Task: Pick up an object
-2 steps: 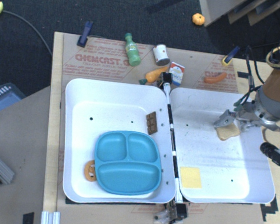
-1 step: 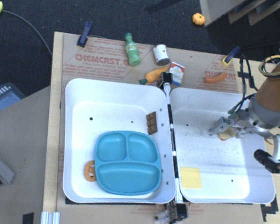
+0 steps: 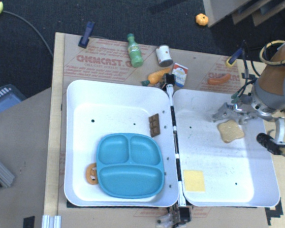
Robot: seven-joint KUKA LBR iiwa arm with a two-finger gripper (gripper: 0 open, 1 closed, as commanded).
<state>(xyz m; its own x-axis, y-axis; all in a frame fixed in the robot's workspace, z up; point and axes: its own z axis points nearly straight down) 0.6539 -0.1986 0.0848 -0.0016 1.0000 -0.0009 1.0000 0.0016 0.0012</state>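
Where tool (image 3: 228,114) hovers, bread (image 3: 231,132) touches.

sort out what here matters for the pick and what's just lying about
In play: the gripper low in the right bin, beside the bread slice; yellow cheese slice in the same bin.

Lying about: blue divided plate, chocolate bar and pretzel in the left bin; green bottle, can, carrot, sausage behind the bins.
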